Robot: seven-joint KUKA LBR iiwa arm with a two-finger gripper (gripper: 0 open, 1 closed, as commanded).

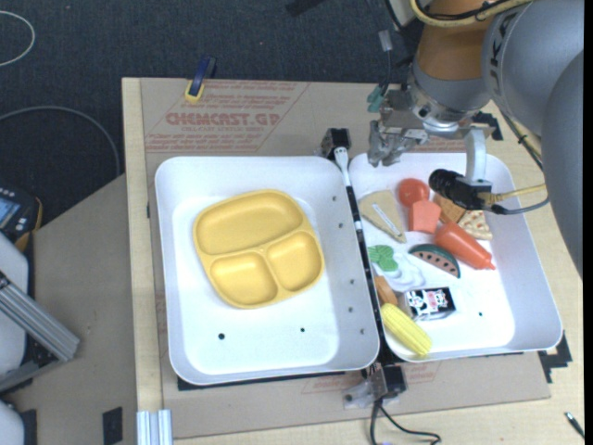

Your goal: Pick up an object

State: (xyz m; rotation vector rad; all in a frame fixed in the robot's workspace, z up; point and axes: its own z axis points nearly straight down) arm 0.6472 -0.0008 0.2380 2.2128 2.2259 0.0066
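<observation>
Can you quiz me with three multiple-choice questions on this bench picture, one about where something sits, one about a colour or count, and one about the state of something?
1. Where does the yellow divided tray lie?
A. in the left bin
B. in the right bin
C. on the bare bench

2. How many compartments does that tray have?
A. two
B. three
C. five

3. How does the gripper stand to the toy food in the right bin?
A. it carries the corn
B. it is raised near the bin's far edge, holding no toy
C. it presses on the watermelon slice

Answers: 1 A, the tray rests inside the left bin. 2 B, one long section and two smaller ones show. 3 B, the gripper hangs by the far edge while the corn and watermelon slice lie apart from it.
</observation>
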